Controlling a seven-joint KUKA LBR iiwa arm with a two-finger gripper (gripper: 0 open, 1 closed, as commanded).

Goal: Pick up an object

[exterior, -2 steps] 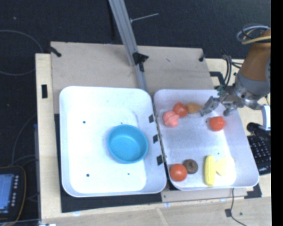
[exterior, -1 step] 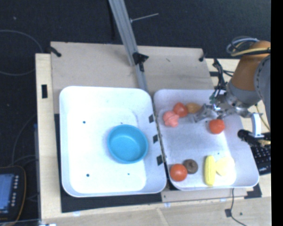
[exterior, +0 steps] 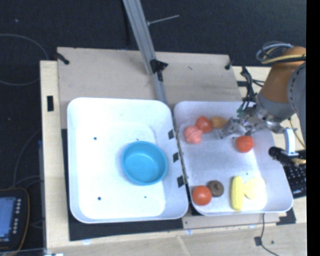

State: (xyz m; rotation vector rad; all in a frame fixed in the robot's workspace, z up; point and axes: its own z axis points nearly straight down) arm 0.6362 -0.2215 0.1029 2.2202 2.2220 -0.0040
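My gripper (exterior: pixel 228 130) hangs over the upper part of the right bin (exterior: pixel 266 167), reaching in from the right. Just left of it lie a small orange-brown piece (exterior: pixel 219 122), a red tomato-like ball (exterior: pixel 204 124) and a pink lumpy object (exterior: pixel 193 135). Another red ball (exterior: pixel 245 143) rests just below and right of the gripper. Near the bin's front edge sit a third red ball (exterior: pixel 201 195), a brown ring-shaped piece (exterior: pixel 216 188), a yellow corn-like object (exterior: pixel 237 192) and a pale yellow lump (exterior: pixel 254 189). I see nothing between the fingers.
The left bin (exterior: pixel 96 121) holds a blue bowl (exterior: pixel 144 162). A slanted grey metal pole (exterior: pixel 143 36) runs down to the back of the divide between the bins. A screen (exterior: pixel 2 217) sits at the lower left, off the bench.
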